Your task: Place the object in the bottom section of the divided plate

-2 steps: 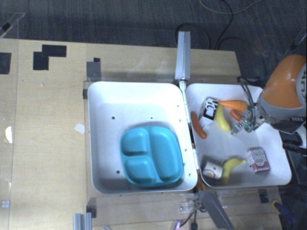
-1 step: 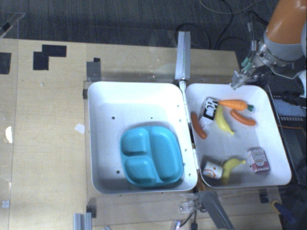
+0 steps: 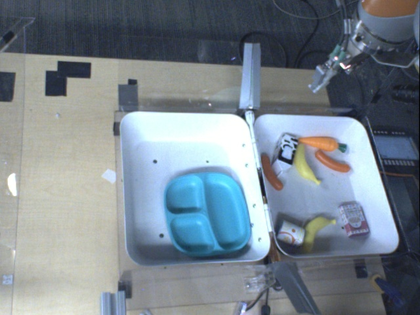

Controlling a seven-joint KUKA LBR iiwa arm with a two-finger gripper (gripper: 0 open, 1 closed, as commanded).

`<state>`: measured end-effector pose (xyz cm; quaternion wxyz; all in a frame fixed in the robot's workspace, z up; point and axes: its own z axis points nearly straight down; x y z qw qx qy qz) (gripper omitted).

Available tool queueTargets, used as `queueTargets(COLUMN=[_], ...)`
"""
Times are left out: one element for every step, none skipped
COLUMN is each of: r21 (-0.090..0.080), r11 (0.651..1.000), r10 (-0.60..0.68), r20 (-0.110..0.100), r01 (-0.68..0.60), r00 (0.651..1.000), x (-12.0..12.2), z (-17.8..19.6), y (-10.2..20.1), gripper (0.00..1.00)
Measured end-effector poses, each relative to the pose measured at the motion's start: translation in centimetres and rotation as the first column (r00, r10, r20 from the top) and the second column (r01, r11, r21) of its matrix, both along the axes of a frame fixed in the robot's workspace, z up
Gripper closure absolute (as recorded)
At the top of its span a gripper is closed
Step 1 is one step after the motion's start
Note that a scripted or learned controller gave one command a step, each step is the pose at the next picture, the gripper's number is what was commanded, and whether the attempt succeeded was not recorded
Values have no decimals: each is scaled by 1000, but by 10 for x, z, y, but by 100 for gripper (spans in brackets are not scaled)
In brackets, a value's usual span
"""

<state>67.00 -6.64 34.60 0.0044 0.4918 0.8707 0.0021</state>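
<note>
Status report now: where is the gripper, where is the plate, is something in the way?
Gripper above right bin's far edge, holding nothing. Divided plate in left bin, nothing in its sections. Nothing in the way.

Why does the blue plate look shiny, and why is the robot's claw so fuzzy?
In the camera view, the plate shows soft pale glare from light above and casts a dim shadow on the left bin; the claw is small, far up near the edge and slightly blurred, so its fingers are hard to make out; the carrot and bananas look fairly sharp.
</note>
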Motion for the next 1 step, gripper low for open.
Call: queueTargets(r21=[-4], r11=[911], r10=[412], r20=[1], r01=[-412], r00=[911], x=[-1], z=[93], y=[43], gripper=[100])
